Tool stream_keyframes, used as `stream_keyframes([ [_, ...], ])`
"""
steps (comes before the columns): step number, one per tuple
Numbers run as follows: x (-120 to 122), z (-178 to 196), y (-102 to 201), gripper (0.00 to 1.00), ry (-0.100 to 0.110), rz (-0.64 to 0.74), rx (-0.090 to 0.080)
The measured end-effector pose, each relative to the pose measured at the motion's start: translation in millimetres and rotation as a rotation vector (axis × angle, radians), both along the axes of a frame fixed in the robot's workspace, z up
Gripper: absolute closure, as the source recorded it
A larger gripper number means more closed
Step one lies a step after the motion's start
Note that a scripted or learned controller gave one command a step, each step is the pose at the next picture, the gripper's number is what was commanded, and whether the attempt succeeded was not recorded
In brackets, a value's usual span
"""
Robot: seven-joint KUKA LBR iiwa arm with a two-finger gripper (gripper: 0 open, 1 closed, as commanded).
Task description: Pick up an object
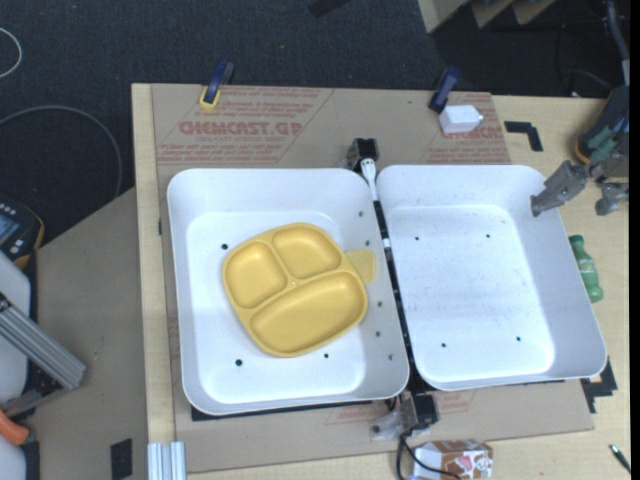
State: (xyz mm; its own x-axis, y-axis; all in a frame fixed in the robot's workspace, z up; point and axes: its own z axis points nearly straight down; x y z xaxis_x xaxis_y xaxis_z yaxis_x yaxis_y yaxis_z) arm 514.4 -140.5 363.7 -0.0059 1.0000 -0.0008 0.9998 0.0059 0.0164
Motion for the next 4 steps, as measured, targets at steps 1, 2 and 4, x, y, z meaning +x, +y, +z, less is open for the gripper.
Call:
stream_keyframes([
  [1, -36, 175, 42, 0.00, -0.007, -0.001, -0.002],
  [2, -34, 176, 41, 1.00, 0.009, -0.004, -0.002],
  [4, -36, 83, 204, 1.00, 0.021, -0.005, 0.001],
])
